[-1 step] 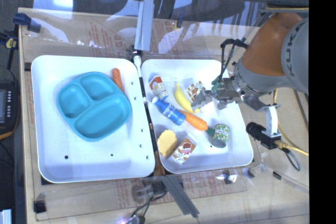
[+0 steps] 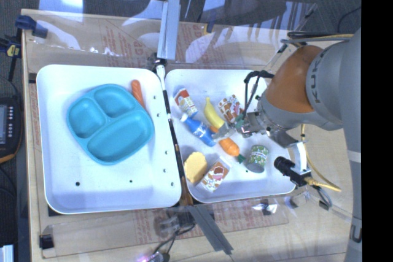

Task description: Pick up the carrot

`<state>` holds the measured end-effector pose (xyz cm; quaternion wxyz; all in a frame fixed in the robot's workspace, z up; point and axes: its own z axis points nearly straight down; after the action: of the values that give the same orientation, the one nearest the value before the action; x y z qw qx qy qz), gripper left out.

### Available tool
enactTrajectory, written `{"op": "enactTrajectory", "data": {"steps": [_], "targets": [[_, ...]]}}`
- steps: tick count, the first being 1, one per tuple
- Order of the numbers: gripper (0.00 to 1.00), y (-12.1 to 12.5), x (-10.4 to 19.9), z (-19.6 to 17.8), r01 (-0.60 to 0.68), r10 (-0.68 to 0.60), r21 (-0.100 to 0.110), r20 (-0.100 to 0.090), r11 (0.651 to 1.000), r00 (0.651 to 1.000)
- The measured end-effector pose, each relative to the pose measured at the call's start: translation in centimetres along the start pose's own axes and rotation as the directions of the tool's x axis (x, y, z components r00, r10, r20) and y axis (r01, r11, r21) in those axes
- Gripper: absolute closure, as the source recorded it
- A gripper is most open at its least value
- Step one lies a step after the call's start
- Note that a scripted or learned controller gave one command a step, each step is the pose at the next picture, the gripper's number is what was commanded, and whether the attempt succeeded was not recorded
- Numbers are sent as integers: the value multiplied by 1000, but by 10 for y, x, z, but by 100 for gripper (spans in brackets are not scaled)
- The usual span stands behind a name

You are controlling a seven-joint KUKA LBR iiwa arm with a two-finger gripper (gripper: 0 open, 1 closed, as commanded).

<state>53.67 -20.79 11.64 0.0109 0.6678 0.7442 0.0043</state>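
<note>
The carrot (image 2: 230,146) lies in the right bin (image 2: 279,192), near its middle, orange w/ a green stub at its lower-right end, tilted so that end points toward the near-right corner. The hand (image 2: 247,126) sits just above and right of it, close to the carrot's upper end; can't tell whether its fingers are open or shut, and nothing shows between them.

Round the carrot, same bin: a banana (image 2: 213,115) just up-left, a blue bottle (image 2: 198,128) to the left, a small red-and-white packet (image 2: 229,107) above beside the banana, a green can (image 2: 258,157) just right, lying on its side. Lower left are a yellow wedge (image 2: 195,166) and a printed carton (image 2: 214,175), touching or nearly so. A red-capped item (image 2: 183,101) lies at the bottle's upper end.

The arm (image 2: 319,89), grey w/ an orange band, comes in from the right over the bin's right edge.

The left bin (image 2: 55,187) holds a blue tray (image 2: 110,123) w/ 3 sections, set at a slant. A 2nd orange stick-shaped thing (image 2: 137,92) lies against the tray's upper-right rim, near the wall between the 2 bins. Both bins rest on the table (image 2: 92,230).
</note>
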Motion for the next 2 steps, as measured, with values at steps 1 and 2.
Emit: {"op": "enactTrajectory", "data": {"steps": [1, 2], "targets": [[0, 18, -3, 24, -204, 204, 22, -5, 979, 979], [0, -18, 33, 25, -208, 208, 28, -7, 978, 978]]}}
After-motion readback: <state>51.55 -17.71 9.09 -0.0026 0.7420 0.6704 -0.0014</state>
